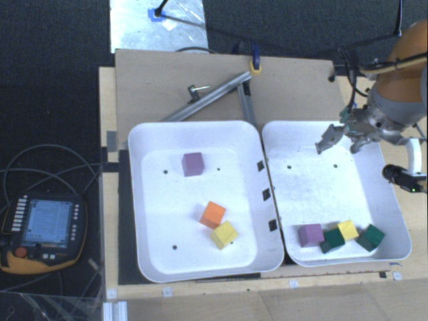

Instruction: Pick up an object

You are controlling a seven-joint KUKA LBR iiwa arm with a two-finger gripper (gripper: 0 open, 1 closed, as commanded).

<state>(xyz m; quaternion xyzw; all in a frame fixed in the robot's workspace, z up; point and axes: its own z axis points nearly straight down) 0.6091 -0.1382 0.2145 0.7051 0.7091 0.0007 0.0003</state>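
Observation:
My gripper [341,143] hangs over the far part of the right bin [328,179], its two fingers spread open with nothing between them. Along that bin's near edge lie a purple cube [310,234], a dark green cube [332,240], a yellow cube [347,229] and a green cube [370,237], all well away from the gripper. The left bin [154,199] holds a purple cube [192,164] towards the back, and an orange cube [212,214] touching a yellow cube [224,235] nearer the front.
A metal bar [207,95] lies slanted on the brown board behind the bins. A teach pendant [41,229] with its cable sits on the floor to the left. The bins' raised rims meet in the middle of the bench.

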